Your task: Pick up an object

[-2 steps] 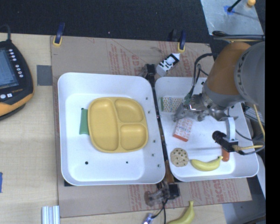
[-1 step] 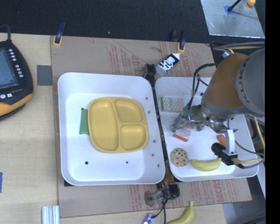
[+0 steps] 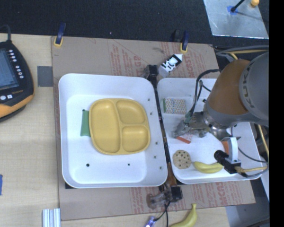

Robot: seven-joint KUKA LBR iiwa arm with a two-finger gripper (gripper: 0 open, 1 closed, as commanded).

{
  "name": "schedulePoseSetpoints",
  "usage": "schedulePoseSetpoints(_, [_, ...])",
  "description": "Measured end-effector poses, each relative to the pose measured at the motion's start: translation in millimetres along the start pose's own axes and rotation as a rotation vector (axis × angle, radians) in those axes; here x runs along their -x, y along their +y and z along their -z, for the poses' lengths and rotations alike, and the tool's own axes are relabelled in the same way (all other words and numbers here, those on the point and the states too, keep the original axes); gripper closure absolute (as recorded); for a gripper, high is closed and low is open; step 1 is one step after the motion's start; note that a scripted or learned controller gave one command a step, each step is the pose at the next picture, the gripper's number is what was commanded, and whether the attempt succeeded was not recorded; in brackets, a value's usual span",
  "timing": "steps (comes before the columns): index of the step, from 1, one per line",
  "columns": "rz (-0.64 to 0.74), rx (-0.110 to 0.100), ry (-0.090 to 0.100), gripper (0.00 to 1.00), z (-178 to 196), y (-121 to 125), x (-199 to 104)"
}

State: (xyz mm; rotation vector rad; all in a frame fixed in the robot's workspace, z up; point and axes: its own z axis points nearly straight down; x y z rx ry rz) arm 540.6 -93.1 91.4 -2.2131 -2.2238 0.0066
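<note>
Gripper [image 3: 185, 128] low in right bin [image 3: 255, 131], over small orange piece [image 3: 182, 139] at bin's left side; jaw state: cannot tell. Piece looks light, thin, stiff; you'd pinch across its narrow width.

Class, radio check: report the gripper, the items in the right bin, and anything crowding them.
Gripper low in right bin, fingers unreadable. Orange piece just beneath it, nothing seen held. Cookie and banana lying nearby, apart.

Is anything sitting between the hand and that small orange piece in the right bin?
Nothing visible. The hand hangs right over the small orange piece in the right white bin; the round brown cookie and yellow banana lie off to the side.
</note>
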Motion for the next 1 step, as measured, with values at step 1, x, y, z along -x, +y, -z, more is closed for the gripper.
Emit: schedulePoseSetpoints(1, [0.005,-0.002,-0.001,1.0,10.2,0.3,0.8])
